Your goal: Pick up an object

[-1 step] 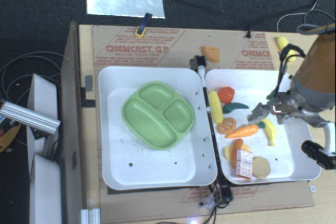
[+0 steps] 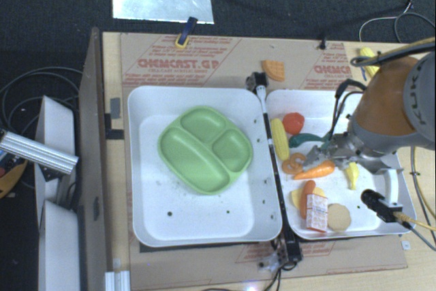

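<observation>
The right bin (image 2: 398, 225) holds several toy foods: a yellow corn cob (image 2: 279, 138), a red tomato (image 2: 293, 123), a green piece (image 2: 304, 140), an orange ring (image 2: 295, 164), an orange carrot (image 2: 315, 172), a small yellow piece (image 2: 351, 176), a red sausage (image 2: 308, 190), a red-and-white carton (image 2: 315, 212) and a tan round bun (image 2: 338, 217). My gripper (image 2: 321, 156) hangs low over the middle of this bin, just above the carrot and beside the ring. The wrist hides its tips.
The left bin (image 2: 153, 215) carries a green divided plate (image 2: 204, 148). An orange toy (image 2: 274, 69) lies on the cardboard behind the bins, and a yellow one (image 2: 368, 55) lies at the far right. A black clamp strip (image 2: 272, 167) separates the bins.
</observation>
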Motion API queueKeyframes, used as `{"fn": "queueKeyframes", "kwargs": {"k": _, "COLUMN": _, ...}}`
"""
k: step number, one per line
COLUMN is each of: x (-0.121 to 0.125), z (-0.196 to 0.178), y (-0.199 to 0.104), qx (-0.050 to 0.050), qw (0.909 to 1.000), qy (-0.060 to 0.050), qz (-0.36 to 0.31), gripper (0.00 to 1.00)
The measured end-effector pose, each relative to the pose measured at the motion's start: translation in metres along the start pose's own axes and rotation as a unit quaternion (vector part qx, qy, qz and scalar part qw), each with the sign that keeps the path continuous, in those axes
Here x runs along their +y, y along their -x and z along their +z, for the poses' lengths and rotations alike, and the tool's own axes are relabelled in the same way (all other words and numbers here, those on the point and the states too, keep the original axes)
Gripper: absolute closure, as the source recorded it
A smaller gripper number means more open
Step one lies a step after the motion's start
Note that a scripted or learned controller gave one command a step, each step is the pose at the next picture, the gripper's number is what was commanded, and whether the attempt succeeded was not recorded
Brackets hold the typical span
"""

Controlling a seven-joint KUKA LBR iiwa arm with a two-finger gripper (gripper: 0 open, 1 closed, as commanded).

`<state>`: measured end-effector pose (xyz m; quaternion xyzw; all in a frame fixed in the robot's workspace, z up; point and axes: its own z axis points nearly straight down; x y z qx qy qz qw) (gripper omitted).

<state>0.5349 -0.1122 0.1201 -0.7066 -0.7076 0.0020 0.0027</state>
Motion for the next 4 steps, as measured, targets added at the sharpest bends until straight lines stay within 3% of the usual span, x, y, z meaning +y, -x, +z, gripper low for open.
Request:
{"fn": "queueKeyframes", "kwargs": {"k": 1, "x": -0.008, "z": 0.035, "y": -0.007, "qx": 0.000, "qw": 1.0000, "qy": 0.004, "qz": 0.001, "gripper": 0.00}}
{"fn": "queueKeyframes", "kwargs": {"k": 2, "x": -0.012, "z": 0.036, "y": -0.015, "qx": 0.000, "qw": 1.0000, "qy": 0.003, "qz": 0.000, "gripper": 0.00}}
{"fn": "queueKeyframes", "kwargs": {"k": 3, "x": 0.034, "z": 0.022, "y": -0.029, "qx": -0.001, "qw": 1.0000, "qy": 0.007, "qz": -0.003, "gripper": 0.00}}
{"fn": "queueKeyframes", "kwargs": {"k": 4, "x": 0.033, "z": 0.012, "y": -0.028, "qx": 0.000, "qw": 1.0000, "qy": 0.006, "qz": -0.001, "gripper": 1.00}}
